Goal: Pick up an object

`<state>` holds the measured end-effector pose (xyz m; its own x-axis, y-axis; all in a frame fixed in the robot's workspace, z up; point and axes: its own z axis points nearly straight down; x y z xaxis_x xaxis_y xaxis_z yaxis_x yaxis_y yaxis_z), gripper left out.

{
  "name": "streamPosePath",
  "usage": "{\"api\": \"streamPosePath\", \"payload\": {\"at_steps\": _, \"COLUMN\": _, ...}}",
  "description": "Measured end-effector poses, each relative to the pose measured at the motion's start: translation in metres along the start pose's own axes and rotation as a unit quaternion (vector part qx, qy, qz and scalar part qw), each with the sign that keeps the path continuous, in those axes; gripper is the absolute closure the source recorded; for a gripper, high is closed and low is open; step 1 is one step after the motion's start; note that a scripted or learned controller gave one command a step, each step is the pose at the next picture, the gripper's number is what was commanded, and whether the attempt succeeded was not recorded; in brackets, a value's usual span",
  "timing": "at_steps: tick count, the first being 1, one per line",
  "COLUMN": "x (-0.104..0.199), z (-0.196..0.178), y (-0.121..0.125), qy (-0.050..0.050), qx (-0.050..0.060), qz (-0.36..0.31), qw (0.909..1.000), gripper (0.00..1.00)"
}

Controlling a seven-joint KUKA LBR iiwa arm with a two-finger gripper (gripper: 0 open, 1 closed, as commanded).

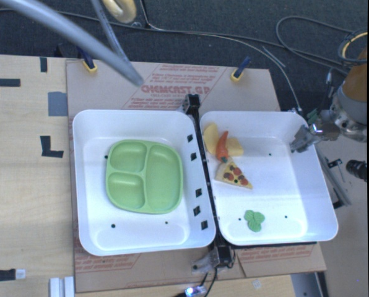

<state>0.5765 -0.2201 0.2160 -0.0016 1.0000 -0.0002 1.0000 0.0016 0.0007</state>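
Hovering over the right bin's [308, 184] far right rim, my hand [301, 140] carries nothing I can see, its grip state unreadable, while the pizza slice [234, 175], red pepper [223, 145], yellow piece [212, 136] and green piece [254, 220] lie inside that bin.

Count on my desk
2 white bins [85, 166]; 1 green divided plate [145, 176]; 1 pizza slice [233, 175]; 1 red pepper [223, 145]; 1 yellow piece [210, 136]; 1 green leafy piece [254, 220].
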Motion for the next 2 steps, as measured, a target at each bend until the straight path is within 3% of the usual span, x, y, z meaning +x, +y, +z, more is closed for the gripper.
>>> {"api": "streamPosePath", "payload": {"at_steps": 2, "x": 0.111, "z": -0.014, "y": -0.006, "qy": 0.0, "qx": 0.001, "qz": -0.002, "qw": 1.0, "gripper": 1.0}}
